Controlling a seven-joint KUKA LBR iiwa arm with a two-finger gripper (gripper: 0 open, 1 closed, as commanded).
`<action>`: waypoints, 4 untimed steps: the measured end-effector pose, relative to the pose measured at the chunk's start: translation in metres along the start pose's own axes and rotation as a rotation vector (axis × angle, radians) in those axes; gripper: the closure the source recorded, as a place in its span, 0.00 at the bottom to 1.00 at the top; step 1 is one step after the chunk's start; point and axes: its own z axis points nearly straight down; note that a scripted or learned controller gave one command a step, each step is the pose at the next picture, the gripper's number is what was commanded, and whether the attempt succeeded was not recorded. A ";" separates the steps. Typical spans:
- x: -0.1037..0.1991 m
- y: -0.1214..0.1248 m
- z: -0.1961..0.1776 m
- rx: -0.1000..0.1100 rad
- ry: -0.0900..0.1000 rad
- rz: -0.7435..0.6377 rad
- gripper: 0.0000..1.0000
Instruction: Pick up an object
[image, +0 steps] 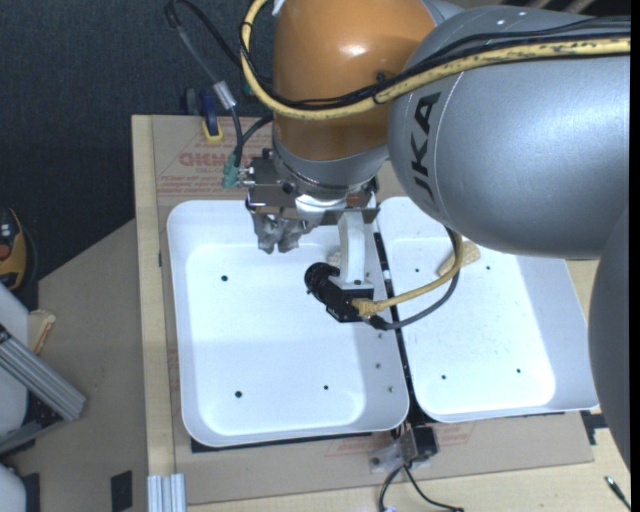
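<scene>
The grey arm (500, 120) hangs its pincer (272, 238) low over the upper edge of the left white bin (250, 400), presumably searching for something to pick, though whether it is clenched, or what object it wants, I cannot tell.

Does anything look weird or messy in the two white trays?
Nothing looks spilled or broken. The left bin and right bin sit neatly side by side, and the tool hangs over the left bin's far edge.
</scene>
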 end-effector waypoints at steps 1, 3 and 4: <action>-0.026 -0.051 -0.074 -0.020 0.007 0.004 1.00; -0.122 -0.066 -0.101 -0.021 0.005 0.008 1.00; -0.075 -0.065 -0.218 -0.030 0.010 -0.001 1.00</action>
